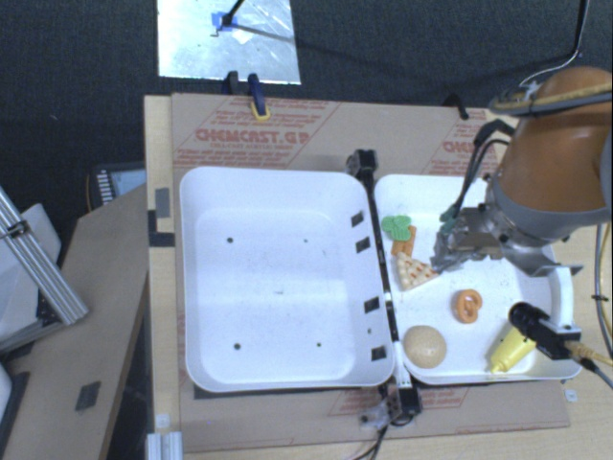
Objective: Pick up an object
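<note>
Orange-banded arm [560,151] hangs its tool [450,252] low above the waffle slice [414,272]; grip state unclear.

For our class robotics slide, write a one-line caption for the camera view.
Gripper poised beside the pizza slice in the right bin, amid toy foods.

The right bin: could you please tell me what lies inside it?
The right bin holds a carrot, waffle piece, pretzel, bread roll and yellow bottle; the arm covers its far-right part.
</note>
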Robot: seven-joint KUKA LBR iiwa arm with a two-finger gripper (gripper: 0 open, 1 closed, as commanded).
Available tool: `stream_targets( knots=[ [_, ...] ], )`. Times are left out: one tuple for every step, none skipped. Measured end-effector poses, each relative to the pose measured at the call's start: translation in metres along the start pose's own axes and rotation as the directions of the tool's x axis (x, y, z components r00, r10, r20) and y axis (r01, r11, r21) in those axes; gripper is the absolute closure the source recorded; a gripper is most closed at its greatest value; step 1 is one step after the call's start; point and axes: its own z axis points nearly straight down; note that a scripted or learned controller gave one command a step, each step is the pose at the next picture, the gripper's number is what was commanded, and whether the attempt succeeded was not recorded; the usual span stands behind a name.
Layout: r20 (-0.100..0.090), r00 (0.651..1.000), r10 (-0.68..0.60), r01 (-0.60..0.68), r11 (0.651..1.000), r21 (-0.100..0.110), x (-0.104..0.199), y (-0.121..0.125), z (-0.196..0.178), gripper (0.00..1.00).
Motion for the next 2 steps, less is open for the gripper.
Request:
stream_targets(
  knots=[
    [-0.001, 1.0, -0.005, 0.005, 1.0, -0.003, 0.073, 0.0, -0.062, 1.0],
    [-0.004, 1.0, -0.002, 0.002, 1.0, -0.016, 0.094, 0.005, -0.207, 1.0]
  ],
)
